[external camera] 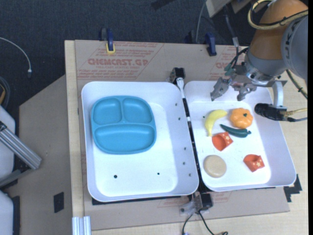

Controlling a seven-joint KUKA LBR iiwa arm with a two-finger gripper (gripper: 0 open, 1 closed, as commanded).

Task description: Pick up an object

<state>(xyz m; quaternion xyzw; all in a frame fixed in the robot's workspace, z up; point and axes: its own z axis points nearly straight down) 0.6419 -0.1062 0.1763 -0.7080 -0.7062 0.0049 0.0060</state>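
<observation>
- Grey metal claw (pixel 232 90) hangs over the far end of the right bin (pixel 279 177), its two fingers (pixel 218 91) spread wide — nothing between them.
- Just below it sit the nearest pickings: a yellow banana (pixel 213 120) and, to its right, an orange pumpkin-like fruit (pixel 241 117).
- A dark green pepper (pixel 235 130) lies slanted between those two, touching the orange fruit's lower edge.
- Further toward the near side: a red piece (pixel 222 141), a round beige disc (pixel 214 165), and another red piece (pixel 254 162) off to the right — all loose on the bin floor.
- Over in the left bin (pixel 166 180), a blue divided plate (pixel 123 125) sits alone.
- Both bins rest on a cardboard-covered surface (pixel 73 131), with two blue clamps (pixel 110 42) at its far edge.
</observation>
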